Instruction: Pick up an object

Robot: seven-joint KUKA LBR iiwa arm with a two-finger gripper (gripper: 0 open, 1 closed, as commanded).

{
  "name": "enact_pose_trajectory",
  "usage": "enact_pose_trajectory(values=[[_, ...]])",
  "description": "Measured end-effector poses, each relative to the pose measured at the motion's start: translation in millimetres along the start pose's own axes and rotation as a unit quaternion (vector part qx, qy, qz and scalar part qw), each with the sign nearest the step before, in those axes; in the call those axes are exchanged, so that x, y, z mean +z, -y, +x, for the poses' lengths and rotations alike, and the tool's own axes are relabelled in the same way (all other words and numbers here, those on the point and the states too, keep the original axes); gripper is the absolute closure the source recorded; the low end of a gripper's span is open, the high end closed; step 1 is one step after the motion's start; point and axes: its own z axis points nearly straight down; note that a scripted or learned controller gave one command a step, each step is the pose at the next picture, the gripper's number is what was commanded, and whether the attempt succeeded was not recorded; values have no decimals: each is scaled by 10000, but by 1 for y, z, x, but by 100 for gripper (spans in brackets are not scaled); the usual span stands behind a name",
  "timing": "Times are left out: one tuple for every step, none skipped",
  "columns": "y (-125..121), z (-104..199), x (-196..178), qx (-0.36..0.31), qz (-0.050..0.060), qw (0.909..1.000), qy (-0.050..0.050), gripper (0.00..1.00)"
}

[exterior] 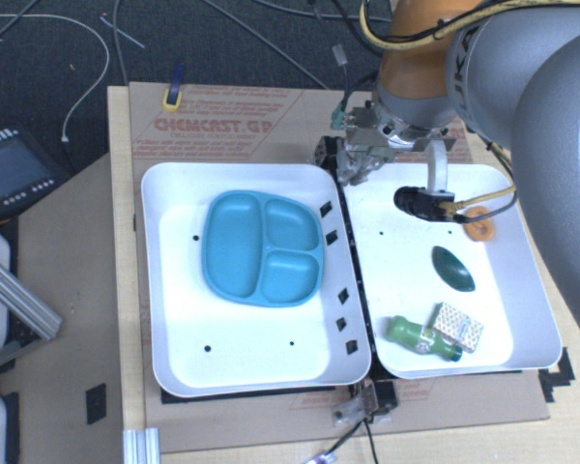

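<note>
My gripper hangs at the far end of the wall between the two bins, above the right bin's back left corner. Nothing shows in its grasp. In the right bin lie a dark green oval piece, a green bottle on its side near the front, a checkered packet touching the bottle, and a small orange ring. A blue divided plate lies flat in the left bin. All these things are well apart from the gripper.
A black piece on a grey strap hangs from the wrist over the right bin's back. The big grey arm covers the upper right. Black clips line the wall between the bins. Cables run behind the bench.
</note>
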Motion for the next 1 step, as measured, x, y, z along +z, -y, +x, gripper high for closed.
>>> enact_pose_trajectory(values=[[-4,60,-4,3,-21,10000,5,100]])
